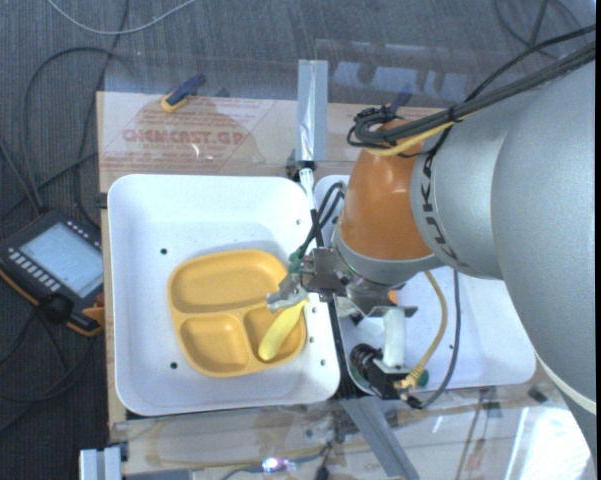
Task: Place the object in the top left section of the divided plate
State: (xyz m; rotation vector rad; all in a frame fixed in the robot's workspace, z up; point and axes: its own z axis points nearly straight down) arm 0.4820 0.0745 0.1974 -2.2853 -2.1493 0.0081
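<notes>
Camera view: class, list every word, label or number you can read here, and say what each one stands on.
"KUKA": partly visible, running vertically on the grey arm beside its orange band.
Faded red print on the board behind the left bin: too blurred to read.
Handheld pendant screen: too small to read.

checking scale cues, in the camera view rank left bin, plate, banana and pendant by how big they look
1. left bin
2. plate
3. pendant, though the image edge may crop it, so its rank is unsure
4. banana, smallest
</notes>
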